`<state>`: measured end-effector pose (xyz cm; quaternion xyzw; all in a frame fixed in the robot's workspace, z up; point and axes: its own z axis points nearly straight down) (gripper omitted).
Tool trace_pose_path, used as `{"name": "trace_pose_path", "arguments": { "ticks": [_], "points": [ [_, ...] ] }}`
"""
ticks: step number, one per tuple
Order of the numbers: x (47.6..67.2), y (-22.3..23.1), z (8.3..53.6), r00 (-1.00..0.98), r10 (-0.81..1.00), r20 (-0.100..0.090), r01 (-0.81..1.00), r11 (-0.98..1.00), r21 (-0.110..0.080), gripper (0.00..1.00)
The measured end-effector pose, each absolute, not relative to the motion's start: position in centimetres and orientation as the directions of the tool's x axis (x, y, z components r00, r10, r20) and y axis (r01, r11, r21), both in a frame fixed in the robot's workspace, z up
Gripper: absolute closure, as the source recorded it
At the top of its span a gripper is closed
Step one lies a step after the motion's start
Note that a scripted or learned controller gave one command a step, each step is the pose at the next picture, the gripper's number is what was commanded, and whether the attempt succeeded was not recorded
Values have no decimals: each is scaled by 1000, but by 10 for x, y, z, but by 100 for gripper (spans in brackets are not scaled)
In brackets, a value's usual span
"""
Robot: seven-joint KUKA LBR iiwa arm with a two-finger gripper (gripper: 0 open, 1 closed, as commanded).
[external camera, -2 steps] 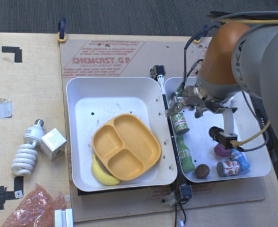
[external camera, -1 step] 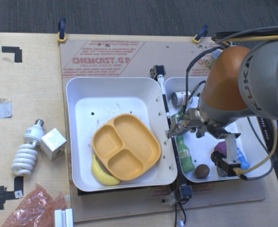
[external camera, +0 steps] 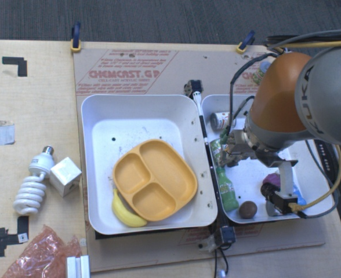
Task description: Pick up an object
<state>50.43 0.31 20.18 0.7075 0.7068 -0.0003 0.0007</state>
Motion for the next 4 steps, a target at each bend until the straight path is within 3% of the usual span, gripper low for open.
{"name": "trace_pose_path", "arguments": {
  "ticks": [1, 2, 3, 4],
  "points": [
    [504, 3, 202, 1, 1000, -1, 1000, -1, 1, 0],
    [506, 3, 212, 0, 1000, -2, 1000, 0, 3, 100],
    [506, 3, 212, 0, 1000, -2, 1000, 0, 3, 0],
    [507, 2, 221, -1, 1000, -3, 1000, 1, 4, 100]
  ]
}}
